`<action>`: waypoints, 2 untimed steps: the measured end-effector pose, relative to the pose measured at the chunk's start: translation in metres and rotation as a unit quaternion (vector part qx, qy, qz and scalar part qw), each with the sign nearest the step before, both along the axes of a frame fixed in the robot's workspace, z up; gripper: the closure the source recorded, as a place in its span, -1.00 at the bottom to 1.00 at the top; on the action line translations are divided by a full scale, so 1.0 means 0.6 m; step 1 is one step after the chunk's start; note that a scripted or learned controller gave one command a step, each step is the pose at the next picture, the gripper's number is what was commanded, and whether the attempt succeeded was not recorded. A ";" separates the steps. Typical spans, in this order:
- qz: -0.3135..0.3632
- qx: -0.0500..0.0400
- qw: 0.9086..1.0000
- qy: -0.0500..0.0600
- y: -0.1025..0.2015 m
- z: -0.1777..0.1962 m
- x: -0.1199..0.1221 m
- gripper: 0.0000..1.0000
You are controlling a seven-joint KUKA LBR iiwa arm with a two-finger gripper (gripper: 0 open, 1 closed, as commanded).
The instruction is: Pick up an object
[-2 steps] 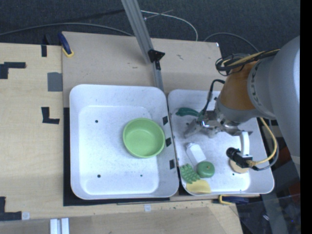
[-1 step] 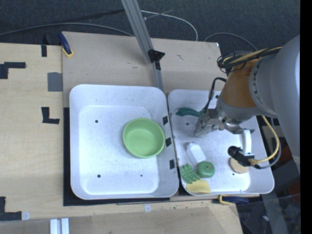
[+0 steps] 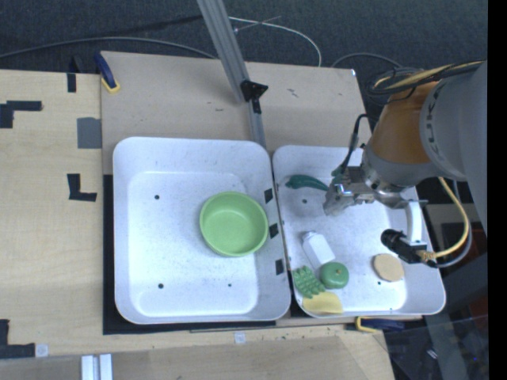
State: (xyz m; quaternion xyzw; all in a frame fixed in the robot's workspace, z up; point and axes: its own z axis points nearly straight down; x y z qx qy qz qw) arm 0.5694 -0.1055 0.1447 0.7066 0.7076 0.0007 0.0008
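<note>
two white bins, one green bowl

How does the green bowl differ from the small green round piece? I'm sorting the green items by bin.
The green bowl sits alone in the left bin; the small green round piece lies in the right bin among other items. The bowl is far larger, pale lime and open-topped; the round piece is darker and looks solid. Both are round and green.

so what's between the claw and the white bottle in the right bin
Nothing: the camera view shows bare white bin floor between the claw and the white bottle. The teal tool lies off to the claw's left.
</note>
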 end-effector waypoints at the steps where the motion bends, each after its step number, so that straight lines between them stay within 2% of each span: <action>1: 0.000 0.000 1.000 -0.001 0.002 0.099 -0.011 1.00; 2: 0.000 0.000 1.000 0.000 0.003 0.162 -0.009 1.00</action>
